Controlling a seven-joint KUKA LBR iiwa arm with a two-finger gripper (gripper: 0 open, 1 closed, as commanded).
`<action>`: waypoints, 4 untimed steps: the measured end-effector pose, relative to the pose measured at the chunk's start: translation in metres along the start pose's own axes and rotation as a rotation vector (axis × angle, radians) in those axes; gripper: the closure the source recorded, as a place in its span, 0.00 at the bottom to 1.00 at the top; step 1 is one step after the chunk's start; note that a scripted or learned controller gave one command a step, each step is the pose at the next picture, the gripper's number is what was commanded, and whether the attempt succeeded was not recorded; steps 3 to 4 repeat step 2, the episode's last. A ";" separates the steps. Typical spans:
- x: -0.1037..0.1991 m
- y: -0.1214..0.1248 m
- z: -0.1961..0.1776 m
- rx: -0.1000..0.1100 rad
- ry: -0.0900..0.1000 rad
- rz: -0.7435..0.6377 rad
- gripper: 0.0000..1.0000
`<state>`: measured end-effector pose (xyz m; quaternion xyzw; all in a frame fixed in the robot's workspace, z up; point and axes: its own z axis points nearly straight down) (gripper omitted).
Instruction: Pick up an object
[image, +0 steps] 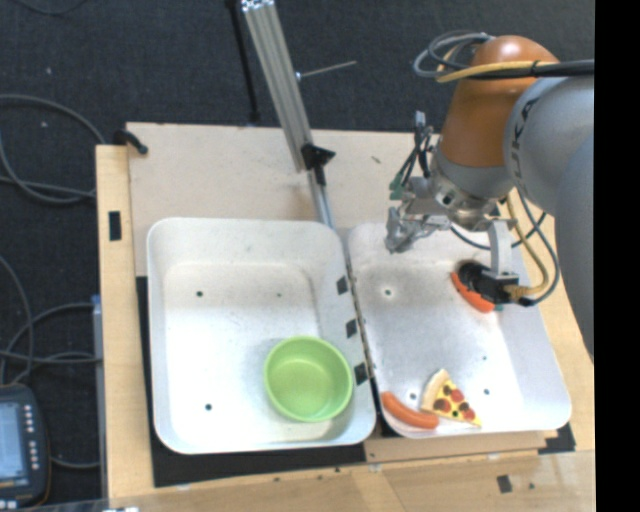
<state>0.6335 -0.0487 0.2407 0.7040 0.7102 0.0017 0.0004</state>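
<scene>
Hovering over the right bin's (430, 335) far corner, the claw (402, 238) is well apart from the pizza slice (450, 398); its spread I cannot tell.

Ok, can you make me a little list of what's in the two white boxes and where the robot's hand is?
left bin: green bowl, near the front right corner
right bin: pizza slice and red sausage, next to each other at the front edge
also in right bin: orange thing near the right side, partly hidden, can't tell what it is
gripper: above the right bin's far left corner, away from the toys
</scene>
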 end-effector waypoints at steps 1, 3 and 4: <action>0.045 0.019 0.002 0.000 -0.001 0.001 1.00; 0.096 0.025 -0.010 0.001 0.000 0.001 1.00; 0.096 0.025 -0.010 0.001 0.000 0.001 1.00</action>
